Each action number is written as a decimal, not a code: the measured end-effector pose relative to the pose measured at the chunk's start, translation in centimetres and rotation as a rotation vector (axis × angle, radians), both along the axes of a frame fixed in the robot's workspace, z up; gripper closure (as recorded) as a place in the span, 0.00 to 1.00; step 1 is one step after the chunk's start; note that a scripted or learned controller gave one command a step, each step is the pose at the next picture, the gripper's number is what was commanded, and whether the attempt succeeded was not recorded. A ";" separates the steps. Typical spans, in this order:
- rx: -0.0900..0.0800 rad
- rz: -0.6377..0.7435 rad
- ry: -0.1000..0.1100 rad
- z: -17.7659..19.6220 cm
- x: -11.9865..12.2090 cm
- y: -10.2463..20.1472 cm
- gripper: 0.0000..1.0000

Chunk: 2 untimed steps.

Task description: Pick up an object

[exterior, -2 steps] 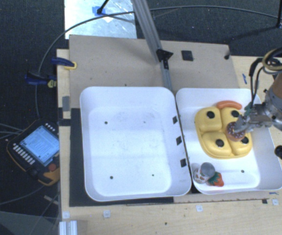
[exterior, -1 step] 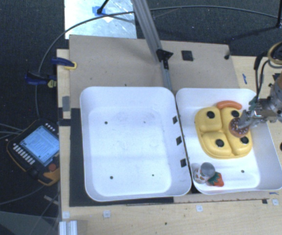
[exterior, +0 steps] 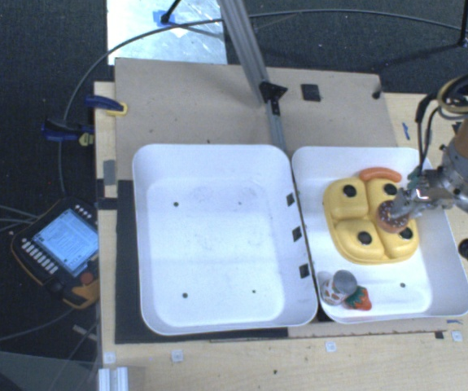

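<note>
On the tabletop (exterior: 217,104), two white bins sit side by side. In the right bin (exterior: 437,300), a yellow toy (exterior: 356,218) lies under the gripper (exterior: 398,213); whether anything is gripped, I cannot tell.

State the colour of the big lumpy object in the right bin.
Yellow with black dots, seen in the camera view.

Bench (exterior: 217,96) w/ 2 white bins: left bin (exterior: 148,218), right bin (exterior: 445,292), side by side.
</note>
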<state>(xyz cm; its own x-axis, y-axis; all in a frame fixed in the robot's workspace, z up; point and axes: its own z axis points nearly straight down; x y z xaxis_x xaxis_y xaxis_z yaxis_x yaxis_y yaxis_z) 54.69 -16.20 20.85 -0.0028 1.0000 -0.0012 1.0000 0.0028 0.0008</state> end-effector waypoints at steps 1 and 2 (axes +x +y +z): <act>0.003 0.007 -0.003 0.6 2.4 4.6 1.00; 0.003 0.007 -0.001 1.0 3.1 9.0 1.00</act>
<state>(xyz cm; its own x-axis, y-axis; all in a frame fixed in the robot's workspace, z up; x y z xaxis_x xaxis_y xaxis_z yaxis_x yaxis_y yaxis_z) 57.83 -7.15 21.87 -0.0101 0.9999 0.0022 0.9999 0.0101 0.0020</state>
